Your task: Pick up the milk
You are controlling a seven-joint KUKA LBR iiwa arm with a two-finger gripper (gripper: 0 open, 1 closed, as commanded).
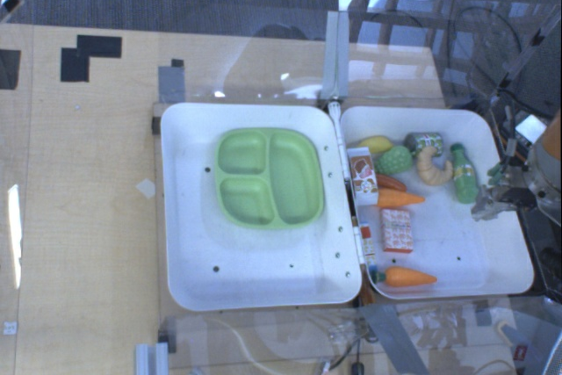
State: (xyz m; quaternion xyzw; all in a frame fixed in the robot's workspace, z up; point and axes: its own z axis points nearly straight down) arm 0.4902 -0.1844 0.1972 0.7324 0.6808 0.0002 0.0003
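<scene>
Worktop [79, 189] with two bins side by side.

Left bin [189, 259]: one sectioned plate [268, 177] near its middle. Right bin [492, 259]: milk carton [363, 176] along the left wall; a carrot [399, 198] just right of it, a flat packet [397, 230] in front of that, a second carrot [407, 277] at the front edge. Behind: lemon [376, 144], can [424, 141], bottle [464, 174] to the right. Gripper [486, 206] at the right rim.

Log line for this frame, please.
stage: approach | gripper: right bin's right edge, holding nothing | milk: flat along right bin's left wall, untouched | green tray: left bin
</scene>
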